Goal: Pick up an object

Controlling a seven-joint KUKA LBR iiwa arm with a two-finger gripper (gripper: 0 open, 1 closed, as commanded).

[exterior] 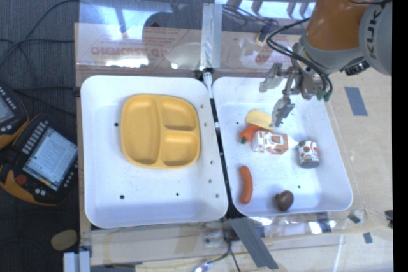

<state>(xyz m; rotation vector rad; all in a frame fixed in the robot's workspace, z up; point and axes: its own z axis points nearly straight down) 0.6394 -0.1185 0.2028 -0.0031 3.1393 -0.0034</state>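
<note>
My gripper (275,102) hangs over the upper part of the right bin (338,191), fingers spread open with nothing between them. One fingertip (278,116) sits just above a yellow wedge-shaped piece (257,118). Below it lie an orange carrot-like piece (247,133) and a small white and orange carton (269,143). A small can (308,153) stands to the right. Near the bin's front lie a red-orange sausage (245,184) and a dark brown round object (284,200).
The left bin (102,200) holds a yellow divided plate (160,130). A clear plastic wall (210,35) rises behind both bins. A handheld controller (38,156) with cables lies off the bench to the left.
</note>
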